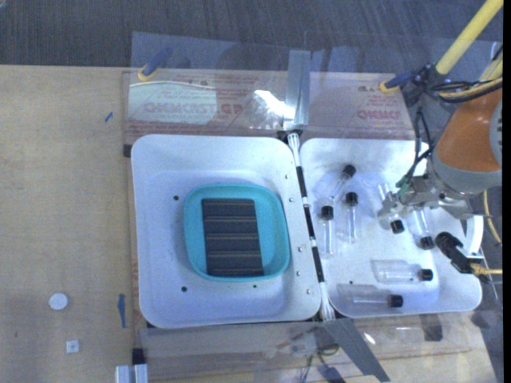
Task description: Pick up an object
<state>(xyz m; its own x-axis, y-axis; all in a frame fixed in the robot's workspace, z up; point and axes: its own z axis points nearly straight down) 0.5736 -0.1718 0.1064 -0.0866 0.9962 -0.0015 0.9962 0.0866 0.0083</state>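
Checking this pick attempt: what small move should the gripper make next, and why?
Probably a short descent straight down. The gripper hovers over the right bin, with a black-capped vial just below it, and nothing shows between its fingers.

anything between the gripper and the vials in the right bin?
Nothing visible. The gripper hangs low over the right bin, among the black-capped clear vials; one cap lies just below it. No lid or cover shows.

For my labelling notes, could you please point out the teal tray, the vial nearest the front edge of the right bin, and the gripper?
Teal tray [194, 238]: camera view, its left rim.
Front vial [369, 299]: camera view, its clear body.
Gripper [397, 211]: camera view, its tip.
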